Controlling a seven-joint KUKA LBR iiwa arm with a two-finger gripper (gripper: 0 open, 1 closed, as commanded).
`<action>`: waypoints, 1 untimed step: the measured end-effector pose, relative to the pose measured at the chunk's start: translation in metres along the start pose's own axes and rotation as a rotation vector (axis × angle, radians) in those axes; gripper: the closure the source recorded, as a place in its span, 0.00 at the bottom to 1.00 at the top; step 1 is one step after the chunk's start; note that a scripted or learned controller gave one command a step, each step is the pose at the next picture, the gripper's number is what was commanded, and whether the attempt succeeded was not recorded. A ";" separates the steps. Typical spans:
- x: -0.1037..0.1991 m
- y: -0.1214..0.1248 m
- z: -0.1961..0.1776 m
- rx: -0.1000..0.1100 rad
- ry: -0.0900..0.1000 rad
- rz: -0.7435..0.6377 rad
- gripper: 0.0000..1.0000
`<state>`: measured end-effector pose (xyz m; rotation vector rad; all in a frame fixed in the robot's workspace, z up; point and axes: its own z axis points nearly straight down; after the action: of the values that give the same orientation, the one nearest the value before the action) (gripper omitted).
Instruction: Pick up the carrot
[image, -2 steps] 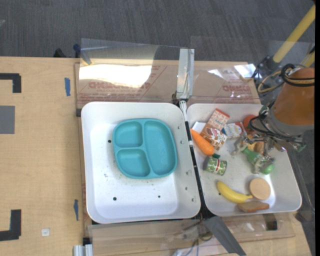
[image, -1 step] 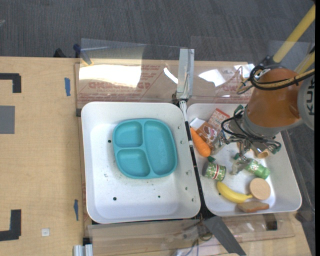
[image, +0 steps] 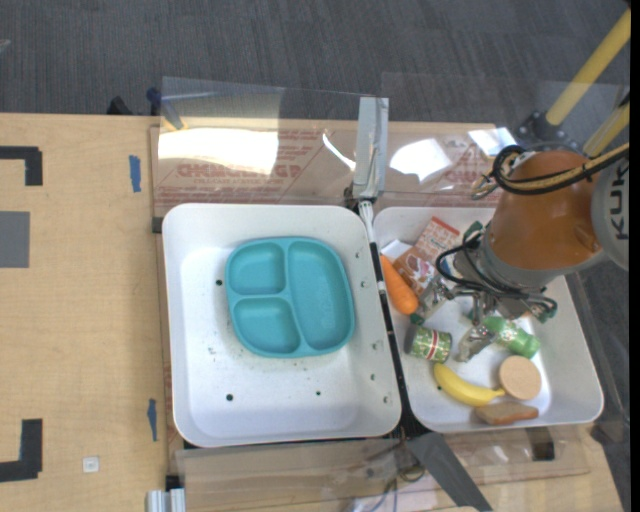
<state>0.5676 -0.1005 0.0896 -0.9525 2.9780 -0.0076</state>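
Orange carrot (image: 399, 287) beside the arm's wrist (image: 500, 290)

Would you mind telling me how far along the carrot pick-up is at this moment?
Done: the arm has reached over the right bin. In hand: nothing visible; the gripper sits just right of the carrot, which lies on the bin floor by the divider. Left: closing on the carrot and lifting it.
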 end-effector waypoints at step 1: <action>-0.019 -0.006 0.000 0.000 0.002 -0.144 0.00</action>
<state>0.5866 -0.0940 0.0898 -1.1647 2.9040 -0.0098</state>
